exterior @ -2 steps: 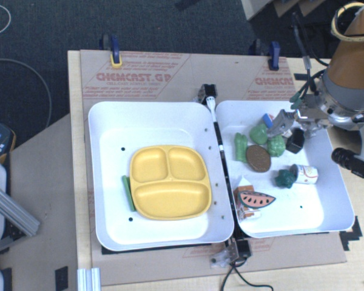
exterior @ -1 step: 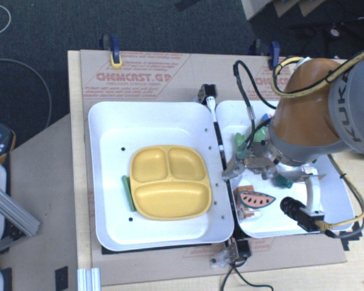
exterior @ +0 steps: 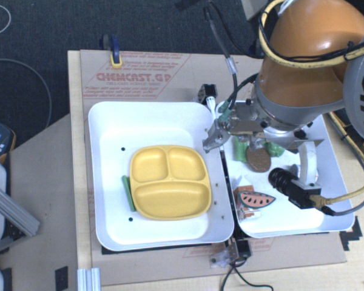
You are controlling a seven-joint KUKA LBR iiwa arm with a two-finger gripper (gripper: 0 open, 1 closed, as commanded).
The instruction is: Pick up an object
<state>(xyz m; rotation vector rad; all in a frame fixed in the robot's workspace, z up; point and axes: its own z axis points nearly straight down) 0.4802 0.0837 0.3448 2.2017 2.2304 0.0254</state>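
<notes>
Reaching in from the right, the arm (exterior: 309, 35) hangs low over the right bin (exterior: 285, 222) on the desk (exterior: 139, 71). Its gripper (exterior: 253, 147) sits just above a brown round piece (exterior: 258, 160), with a green piece (exterior: 273, 148) beside it; the wrist hides the tip, so whether it is open or closed cannot be told. A watermelon slice (exterior: 255, 200) lies nearer the front. In the left bin (exterior: 109, 180) rests a yellow divided plate (exterior: 169, 182), with a green strip (exterior: 128, 193) along its left edge.

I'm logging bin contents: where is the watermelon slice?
Camera view: the watermelon slice lies in the right bin, near its left wall, just in front of the brown disc.
</notes>
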